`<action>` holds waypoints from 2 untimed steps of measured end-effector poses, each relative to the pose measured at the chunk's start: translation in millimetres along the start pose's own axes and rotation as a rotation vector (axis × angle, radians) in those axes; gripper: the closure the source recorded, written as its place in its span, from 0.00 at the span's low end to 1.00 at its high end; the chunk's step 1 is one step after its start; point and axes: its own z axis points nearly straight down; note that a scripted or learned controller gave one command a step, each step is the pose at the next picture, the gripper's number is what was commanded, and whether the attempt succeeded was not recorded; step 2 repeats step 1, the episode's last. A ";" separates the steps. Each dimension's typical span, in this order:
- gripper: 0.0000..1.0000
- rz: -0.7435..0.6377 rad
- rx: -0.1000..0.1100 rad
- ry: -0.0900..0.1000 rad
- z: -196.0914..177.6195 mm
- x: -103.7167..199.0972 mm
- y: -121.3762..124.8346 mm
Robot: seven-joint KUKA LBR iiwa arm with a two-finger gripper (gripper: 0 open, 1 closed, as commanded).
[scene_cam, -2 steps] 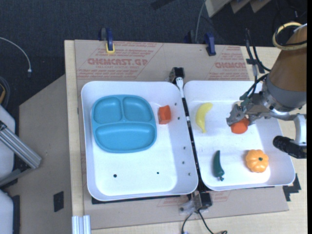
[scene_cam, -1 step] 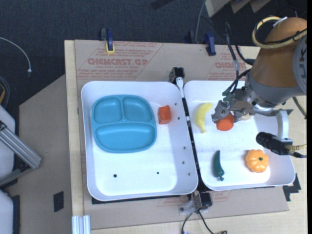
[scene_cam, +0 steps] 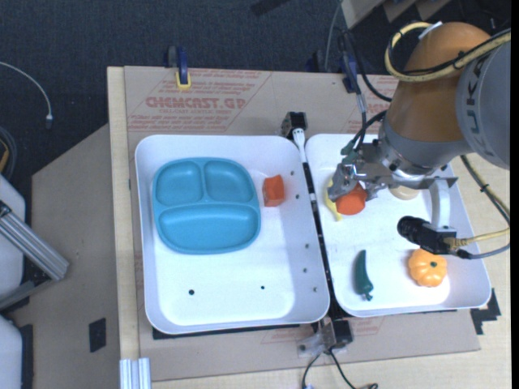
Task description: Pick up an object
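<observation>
The grey arm with its orange band reaches in from the right and holds its gripper low over the upper left part of the right white bin. A round orange-red plastic tomato-like piece sits directly at the tips, with a yellow piece touching it on the left. Whether the jaws are apart, together or clamped on the orange-red piece cannot be told; the wrist hides them.

Risk, as a judgement: the 2 pieces lie pressed together near the bin's left wall, so closing jaws could catch both or pinch only an edge, and the round piece could roll out on the lift. The nearby wall also leaves little room for the outer finger.

The orange-red piece looks roughly round, so no long axis or heading can be read. The yellow piece seems to run from upper right to lower left.

Elsewhere in the right bin lie a dark green pepper-shaped piece and a small orange pumpkin. The left white bin holds a blue divided plate and a small orange block.
</observation>
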 end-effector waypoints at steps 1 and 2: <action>1.00 0.001 0.005 0.001 13.5 50.0 3.2; 1.00 0.001 0.005 0.001 13.5 50.0 3.2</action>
